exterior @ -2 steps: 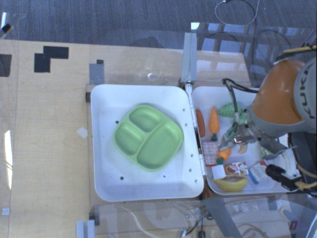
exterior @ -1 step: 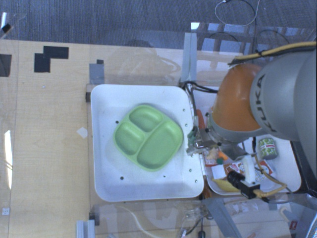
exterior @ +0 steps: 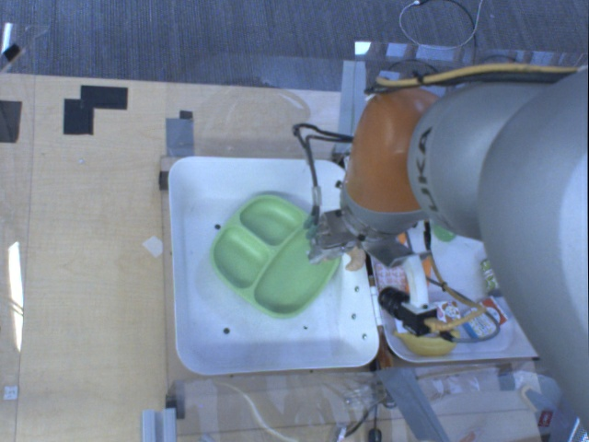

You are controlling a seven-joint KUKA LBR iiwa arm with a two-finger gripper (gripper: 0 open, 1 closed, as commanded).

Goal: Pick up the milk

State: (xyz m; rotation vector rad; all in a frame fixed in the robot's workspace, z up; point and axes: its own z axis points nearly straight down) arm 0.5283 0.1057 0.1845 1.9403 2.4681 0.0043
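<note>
Two shallow white bins sit side by side on your wooden bench, seen from above at a slant. Your grey arm (exterior: 497,155), with its orange band, reaches in from three o'clock and covers much of the right bin (exterior: 391,343). The gripper (exterior: 324,239) hangs over the right edge of a green divided plate (exterior: 271,254), which lies near the centre of the left bin (exterior: 198,339). Whether the pincer is apart or together you cannot tell; nothing is seen clamped in it. The milk is probably the white carton (exterior: 391,274) in the right bin, at about four o'clock from the gripper, partly hidden under the wrist; its label is too small to confirm. A banana (exterior: 428,344) and small packets (exterior: 465,319) crowd beside it, so judge the grasp still undone.
</note>
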